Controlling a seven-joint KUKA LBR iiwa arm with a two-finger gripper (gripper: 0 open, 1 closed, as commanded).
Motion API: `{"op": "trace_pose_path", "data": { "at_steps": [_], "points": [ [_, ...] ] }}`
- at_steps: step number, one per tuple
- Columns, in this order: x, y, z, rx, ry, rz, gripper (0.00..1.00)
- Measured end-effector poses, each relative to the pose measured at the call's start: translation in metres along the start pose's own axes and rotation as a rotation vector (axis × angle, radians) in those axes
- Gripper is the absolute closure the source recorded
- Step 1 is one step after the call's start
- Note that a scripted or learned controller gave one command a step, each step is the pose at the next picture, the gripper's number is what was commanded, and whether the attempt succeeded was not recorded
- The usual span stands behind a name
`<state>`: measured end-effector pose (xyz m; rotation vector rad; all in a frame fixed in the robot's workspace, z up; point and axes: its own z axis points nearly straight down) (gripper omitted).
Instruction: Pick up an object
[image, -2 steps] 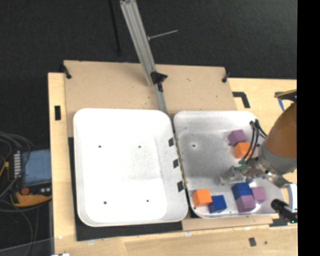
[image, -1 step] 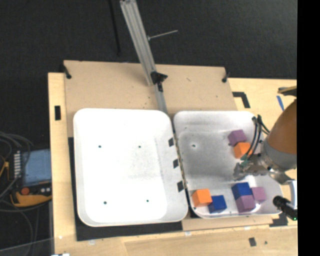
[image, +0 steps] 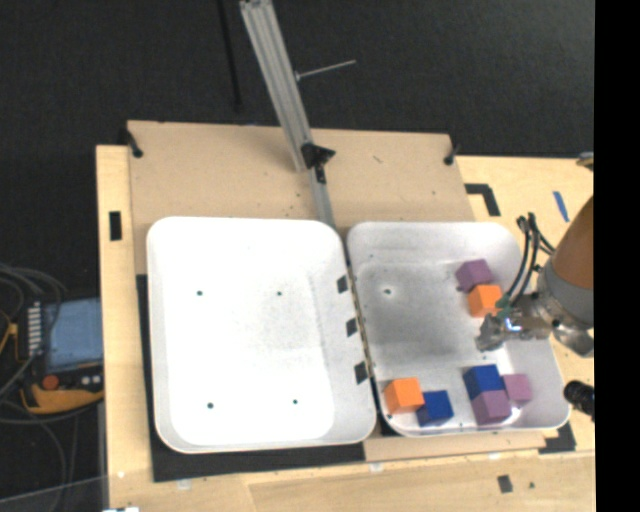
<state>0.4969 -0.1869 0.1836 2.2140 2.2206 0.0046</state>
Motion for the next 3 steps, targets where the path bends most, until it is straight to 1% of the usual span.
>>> {"op": "trace_pose_path", "data": {
  "at_steps": [1,2,3],
  "points": [
    [-0.003,-0.005,-0.044,0.002,0.000,0.000,1.00],
    [-0.004,-0.009,-0.105,-0.003,-0.002,-0.001,1.00],
    [0.040,0.015,-0.090,0.006,0.002,0.000,1.00]
  ]
}}
